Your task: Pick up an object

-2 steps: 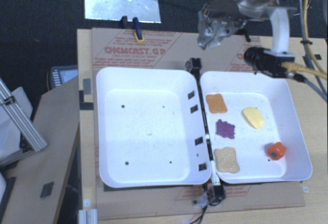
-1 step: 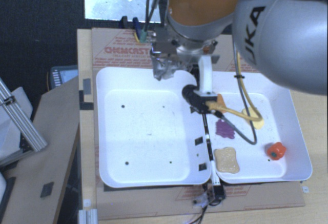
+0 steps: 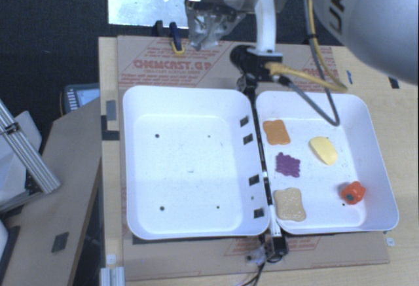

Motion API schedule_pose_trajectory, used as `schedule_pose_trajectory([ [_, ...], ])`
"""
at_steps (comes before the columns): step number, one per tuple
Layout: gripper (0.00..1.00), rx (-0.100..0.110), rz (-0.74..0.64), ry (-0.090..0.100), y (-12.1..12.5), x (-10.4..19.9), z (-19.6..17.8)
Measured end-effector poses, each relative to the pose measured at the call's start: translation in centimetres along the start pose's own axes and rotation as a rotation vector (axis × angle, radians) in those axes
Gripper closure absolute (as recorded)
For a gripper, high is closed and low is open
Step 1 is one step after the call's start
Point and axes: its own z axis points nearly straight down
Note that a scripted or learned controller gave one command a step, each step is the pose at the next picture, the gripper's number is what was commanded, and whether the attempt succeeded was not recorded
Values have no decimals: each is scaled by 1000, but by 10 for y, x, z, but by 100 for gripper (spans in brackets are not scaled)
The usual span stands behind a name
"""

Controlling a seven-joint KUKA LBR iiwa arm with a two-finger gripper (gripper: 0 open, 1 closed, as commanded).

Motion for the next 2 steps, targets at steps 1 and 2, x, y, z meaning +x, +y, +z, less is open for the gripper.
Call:
schedule_pose_trajectory([
  [1, 100, 7, 8, -4, -19, -38, -36],
  [2, 100, 12, 14, -7, -33, -124, -34],
])
